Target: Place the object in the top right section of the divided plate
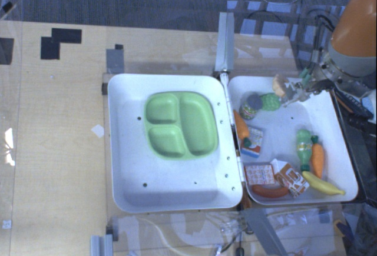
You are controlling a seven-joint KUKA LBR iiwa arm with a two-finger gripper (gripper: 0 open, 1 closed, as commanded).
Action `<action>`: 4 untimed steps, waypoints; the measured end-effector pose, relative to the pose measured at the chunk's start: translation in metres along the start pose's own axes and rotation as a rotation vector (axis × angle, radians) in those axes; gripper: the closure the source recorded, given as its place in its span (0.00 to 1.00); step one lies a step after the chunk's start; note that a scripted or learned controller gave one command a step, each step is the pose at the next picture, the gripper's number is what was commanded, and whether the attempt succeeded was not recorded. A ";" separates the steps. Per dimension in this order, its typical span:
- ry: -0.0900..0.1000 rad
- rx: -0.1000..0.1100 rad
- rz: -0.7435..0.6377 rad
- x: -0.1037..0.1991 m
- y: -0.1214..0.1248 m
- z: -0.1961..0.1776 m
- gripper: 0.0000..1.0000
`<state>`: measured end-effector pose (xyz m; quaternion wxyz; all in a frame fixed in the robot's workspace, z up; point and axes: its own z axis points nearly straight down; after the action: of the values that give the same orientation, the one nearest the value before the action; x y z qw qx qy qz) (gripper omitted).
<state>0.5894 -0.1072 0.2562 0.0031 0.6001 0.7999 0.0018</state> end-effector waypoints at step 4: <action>0.019 0.026 -0.911 0.180 0.113 0.065 1.00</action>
<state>0.6481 0.0976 0.1911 -0.0115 0.1867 0.9823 -0.0042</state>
